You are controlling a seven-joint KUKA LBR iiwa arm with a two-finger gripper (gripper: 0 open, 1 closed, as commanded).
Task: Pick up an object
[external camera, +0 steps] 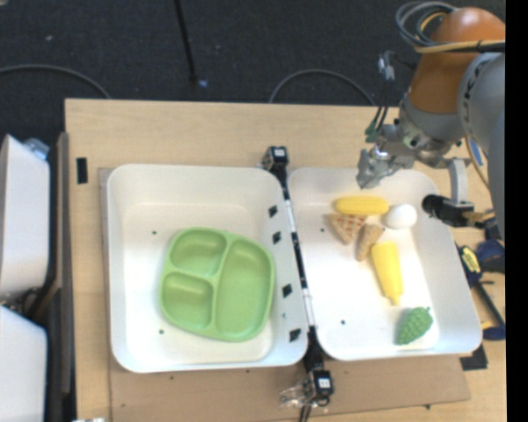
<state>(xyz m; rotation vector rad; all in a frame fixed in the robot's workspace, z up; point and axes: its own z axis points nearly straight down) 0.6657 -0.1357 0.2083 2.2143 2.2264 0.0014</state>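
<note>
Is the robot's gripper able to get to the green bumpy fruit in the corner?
Probably yes. The green fruit lies alone in the right bin, nothing on top; the gripper hovers at the bin's far edge.

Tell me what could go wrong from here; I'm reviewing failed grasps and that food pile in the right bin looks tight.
1. The corn cob, white egg and wedge pieces lie packed together, so a descent by the gripper may nudge several and grasp none.
2. The rounded egg could roll away.
3. The pile sits near the right bin's far wall, leaving little room.
</note>
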